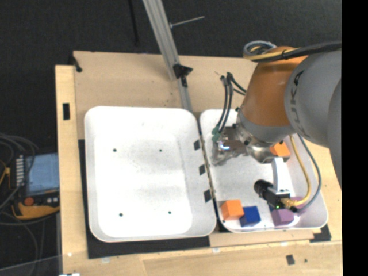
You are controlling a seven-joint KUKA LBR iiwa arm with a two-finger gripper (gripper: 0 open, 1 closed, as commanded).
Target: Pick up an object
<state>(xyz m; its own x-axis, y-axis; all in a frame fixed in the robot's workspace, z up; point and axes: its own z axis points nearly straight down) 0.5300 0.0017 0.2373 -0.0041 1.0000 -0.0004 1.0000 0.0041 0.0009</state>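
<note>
By the near wall of the right bin (238, 180) an orange block (232, 209) lies just beside a blue block (250, 215), with a purple block (282, 216) a little apart. The orange block seems the best target. Farther back the gripper (221, 148) hangs near the bin's left wall, and one cannot tell whether it is open or closed. It should probably move nearer and descend straight over the orange block, so that the blue block is not pushed.
</note>
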